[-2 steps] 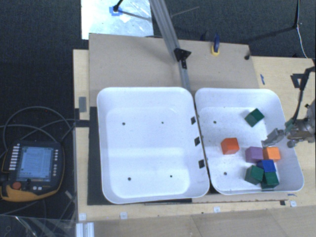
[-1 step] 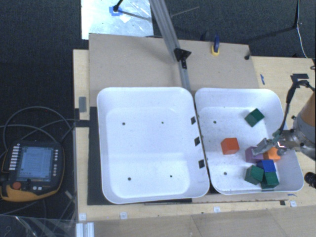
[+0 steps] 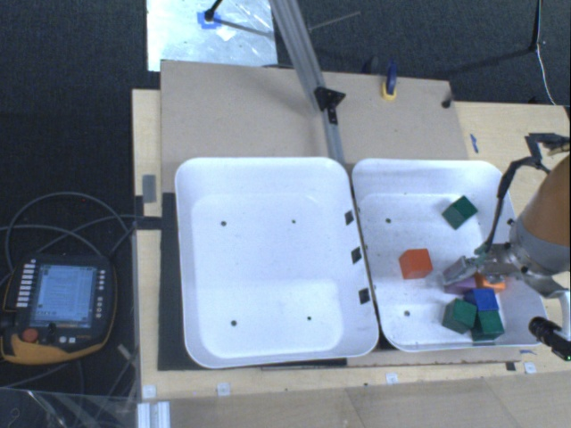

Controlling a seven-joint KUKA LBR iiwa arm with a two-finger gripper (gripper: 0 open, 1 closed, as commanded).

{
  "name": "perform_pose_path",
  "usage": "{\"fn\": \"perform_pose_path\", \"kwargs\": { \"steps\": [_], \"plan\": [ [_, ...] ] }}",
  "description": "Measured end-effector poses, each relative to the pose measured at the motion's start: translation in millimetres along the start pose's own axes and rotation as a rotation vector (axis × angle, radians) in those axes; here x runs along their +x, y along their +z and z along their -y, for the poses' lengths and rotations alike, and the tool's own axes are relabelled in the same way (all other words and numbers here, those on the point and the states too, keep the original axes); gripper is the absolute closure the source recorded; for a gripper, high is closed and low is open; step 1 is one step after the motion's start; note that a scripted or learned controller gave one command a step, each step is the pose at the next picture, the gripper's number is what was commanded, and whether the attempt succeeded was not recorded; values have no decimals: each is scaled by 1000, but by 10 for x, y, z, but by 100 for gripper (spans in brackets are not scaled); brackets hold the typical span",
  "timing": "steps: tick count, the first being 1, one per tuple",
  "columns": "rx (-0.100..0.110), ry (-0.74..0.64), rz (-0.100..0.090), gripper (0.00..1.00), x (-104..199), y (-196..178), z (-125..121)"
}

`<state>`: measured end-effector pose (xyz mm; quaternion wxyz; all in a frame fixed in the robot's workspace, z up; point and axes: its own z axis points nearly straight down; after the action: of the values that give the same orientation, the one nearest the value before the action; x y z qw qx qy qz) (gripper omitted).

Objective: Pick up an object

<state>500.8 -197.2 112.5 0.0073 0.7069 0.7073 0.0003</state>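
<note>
While low in right bin (image 3: 428, 333) | hand (image 3: 466, 273) over purple block (image 3: 460, 284) | grip state unclear

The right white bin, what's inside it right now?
The right white bin holds an orange cube, a lone green cube, and a cluster of green cubes and a blue cube. The tool covers something purple.

In the right bin (image 3: 384, 239), an orange cube (image 3: 415, 263) sits flat near the centre. A dark green cube (image 3: 459, 212) lies tilted toward one o'clock. At five o'clock, a blue cube (image 3: 486, 299), two green blocks (image 3: 461, 315) and a purple piece (image 3: 459, 284) cluster together, touching.
</note>
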Motion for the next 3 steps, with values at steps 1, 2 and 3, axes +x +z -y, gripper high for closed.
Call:
{"fn": "perform_pose_path", "kwargs": {
  "steps": [1, 2, 3],
  "plan": [
    [-2, -3, -3, 100, 6, -125, -13],
    [5, -4, -8, 100, 18, -560, -27],
    [3, -4, -7, 100, -20, -997, -64]
  ]
}}
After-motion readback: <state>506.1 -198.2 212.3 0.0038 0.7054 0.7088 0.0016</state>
